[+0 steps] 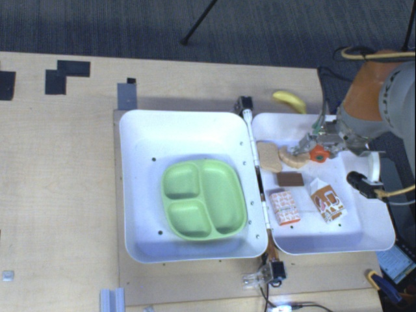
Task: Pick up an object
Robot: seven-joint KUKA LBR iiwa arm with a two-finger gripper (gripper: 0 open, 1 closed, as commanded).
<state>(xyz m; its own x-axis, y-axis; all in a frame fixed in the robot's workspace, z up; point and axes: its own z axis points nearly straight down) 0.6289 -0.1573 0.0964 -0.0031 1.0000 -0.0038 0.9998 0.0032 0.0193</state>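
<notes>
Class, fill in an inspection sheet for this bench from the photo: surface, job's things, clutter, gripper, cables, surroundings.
Surface: wooden bench bearing a left bin and a right bin side by side.
Job's things: in the right bin, a tan bread-like piece, a brown bar, a red-and-white packet, an orange-and-white packet, an orange item.
Clutter: green divided tray in the left bin; banana on the bench behind the right bin.
Gripper: gripper low over the right bin's far end, beside the orange item; finger state unclear.
Cables: wires at the bench's front edge.
Surroundings: dark carpet.
</notes>
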